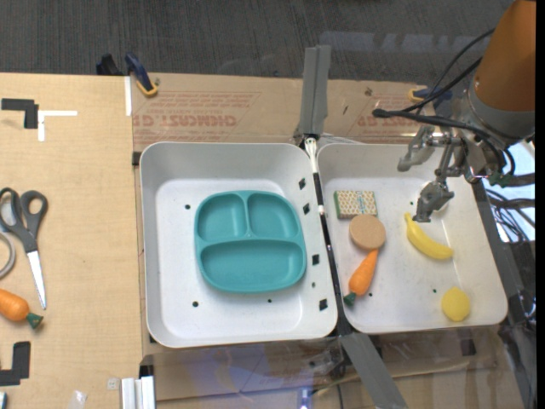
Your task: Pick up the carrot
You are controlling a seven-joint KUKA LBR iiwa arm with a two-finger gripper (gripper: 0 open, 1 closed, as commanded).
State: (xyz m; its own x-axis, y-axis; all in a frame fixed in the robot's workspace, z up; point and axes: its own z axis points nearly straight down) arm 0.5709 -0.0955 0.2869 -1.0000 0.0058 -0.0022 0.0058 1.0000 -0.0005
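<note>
The carrot (364, 273) is orange with a green stub at its lower end. It lies tilted in the right bin (400, 318), near that bin's left wall and just below a tan round disc (367, 232). My gripper (432, 201) hangs over the upper middle of the same bin, up and to the right of the carrot and apart from it. It is just above the top end of a yellow banana (428, 241). Nothing shows in its grasp.
The right bin also holds a speckled square cracker (355, 203) and a yellow lemon (456, 303). A teal divided plate (250, 240) sits in the left bin (162, 254). On the bench at the left lie scissors (25, 228) and a second carrot (13, 305).
</note>
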